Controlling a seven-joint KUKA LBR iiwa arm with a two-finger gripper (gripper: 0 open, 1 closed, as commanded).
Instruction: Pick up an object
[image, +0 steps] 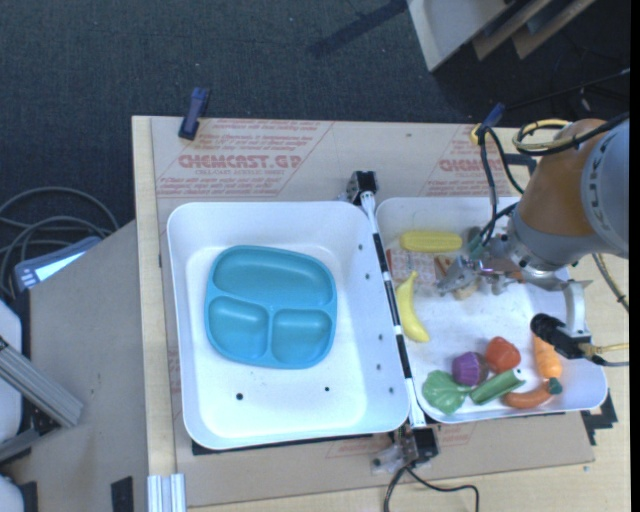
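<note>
The right bin (520, 215) holds toy food. A yellow oblong piece (430, 241) lies near its back left, and a yellow banana (410, 308) rests along its left wall. At the front sit a purple piece (466, 367), a red-orange piece (502, 354), a green leafy piece (442, 392), a green stick (495, 386) and an orange carrot (528, 399). My gripper (461, 277) hangs low over the bin's middle, right of the banana and just below the yellow oblong piece. A small brownish thing (443, 267) lies beside it.
The left bin (200, 400) carries a blue divided plate (271, 305). A black clamp (362, 184) sits where the bins meet at the back. Cables (490, 170) run down to the wrist from the back right. Another orange toy (547, 360) lies by the right bin's right wall.
</note>
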